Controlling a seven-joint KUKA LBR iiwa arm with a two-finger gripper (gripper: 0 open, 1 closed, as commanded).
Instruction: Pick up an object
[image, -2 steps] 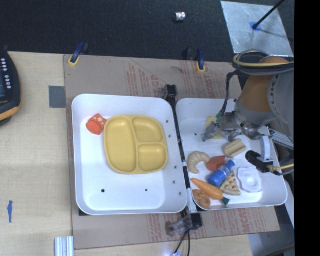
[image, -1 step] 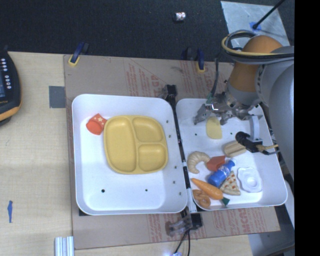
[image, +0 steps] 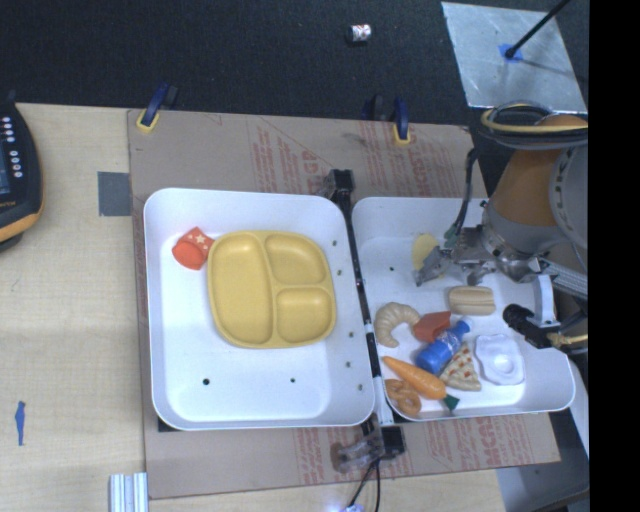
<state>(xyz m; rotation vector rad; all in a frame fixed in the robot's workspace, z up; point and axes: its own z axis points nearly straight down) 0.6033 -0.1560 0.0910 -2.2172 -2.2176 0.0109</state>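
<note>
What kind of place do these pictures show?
Probably a robotics lab bench for grasping tests: two white bins clamped to a board, toy food such as a croissant and carrot, and a robot arm.

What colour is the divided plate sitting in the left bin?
Yellow: the three-compartment plastic plate is plain pale yellow all over, seen in the overhead camera view.

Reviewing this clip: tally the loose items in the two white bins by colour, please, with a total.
Yellow: 2, the divided tray and a small piece by the gripper
Red: 2, and
Tan: 4, croissant, roll, pizza slice, pastry
Orange: 1, carrot
Blue: 1, bottle
White: 1
Total: 11
</note>
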